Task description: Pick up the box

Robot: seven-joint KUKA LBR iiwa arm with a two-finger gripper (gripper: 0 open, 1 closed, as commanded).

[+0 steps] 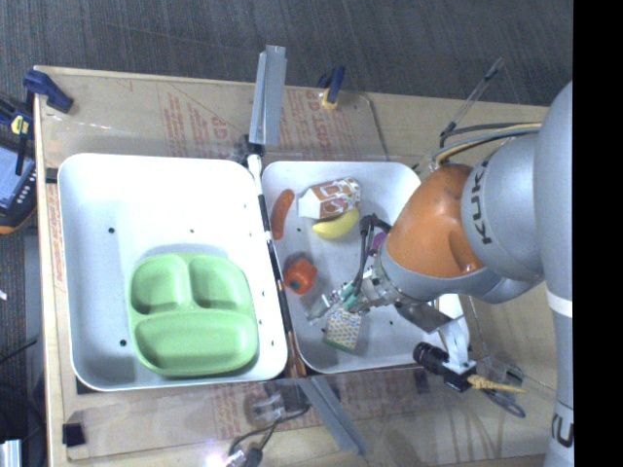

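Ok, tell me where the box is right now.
The box lies in the right bin, near its front wall, just under the gripper and below-right of the red-orange item.

Open floor in right bin (292, 353) between tomato (300, 274), banana (336, 226) and box (342, 330).

Grey KUKA arm (516, 212), rounded orange band (438, 227) above the wrist, black KUKA lettering, thin yellow and black cables near the top
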